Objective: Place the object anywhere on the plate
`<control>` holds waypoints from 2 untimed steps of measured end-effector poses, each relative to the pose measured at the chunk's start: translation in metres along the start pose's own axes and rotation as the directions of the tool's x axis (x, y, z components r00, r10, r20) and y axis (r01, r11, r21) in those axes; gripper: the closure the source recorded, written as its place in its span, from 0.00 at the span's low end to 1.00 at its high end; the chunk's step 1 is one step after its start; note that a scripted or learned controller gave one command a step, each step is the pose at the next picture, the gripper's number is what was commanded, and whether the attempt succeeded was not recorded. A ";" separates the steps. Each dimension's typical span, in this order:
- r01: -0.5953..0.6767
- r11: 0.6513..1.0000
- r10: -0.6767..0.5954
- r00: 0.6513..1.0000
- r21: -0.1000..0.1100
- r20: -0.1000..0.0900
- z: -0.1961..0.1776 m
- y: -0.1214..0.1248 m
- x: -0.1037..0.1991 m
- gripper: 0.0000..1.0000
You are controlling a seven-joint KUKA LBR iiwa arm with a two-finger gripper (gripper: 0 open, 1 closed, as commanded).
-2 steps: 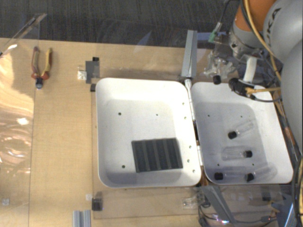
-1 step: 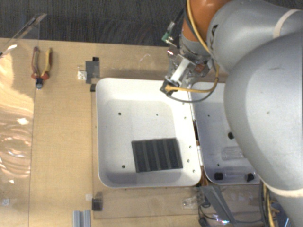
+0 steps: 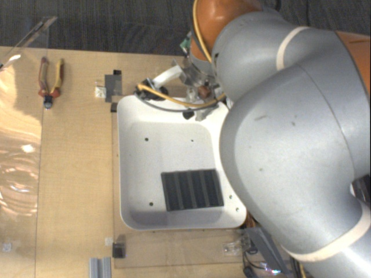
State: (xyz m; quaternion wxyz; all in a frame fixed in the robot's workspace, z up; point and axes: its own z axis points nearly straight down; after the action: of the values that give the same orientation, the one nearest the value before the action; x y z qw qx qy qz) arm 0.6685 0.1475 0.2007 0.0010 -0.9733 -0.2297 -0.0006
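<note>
Gripper [image 3: 194, 88] at upper centre over white bin [image 3: 133, 172], finger state cannot tell; best rise clear of the rim before seeking the plate.

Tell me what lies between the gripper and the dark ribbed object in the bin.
Nothing visible. The gripper sits at the white bin's far rim; the dark ribbed object lies flat near the bin's near side, with bare bin floor between them. The grey arm hides the area to the right.
</note>
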 end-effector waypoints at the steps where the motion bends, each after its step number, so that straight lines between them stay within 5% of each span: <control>1: -0.222 0.975 0.222 0.975 0.000 -0.002 0.043 -0.050 0.000 1.00; 2: 0.112 0.994 -0.112 0.994 -0.002 0.002 0.007 -0.061 0.022 1.00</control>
State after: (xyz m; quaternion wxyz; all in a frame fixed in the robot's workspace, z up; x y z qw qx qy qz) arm 0.6611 0.2124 0.1937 -0.0004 -0.9589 -0.2838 0.0002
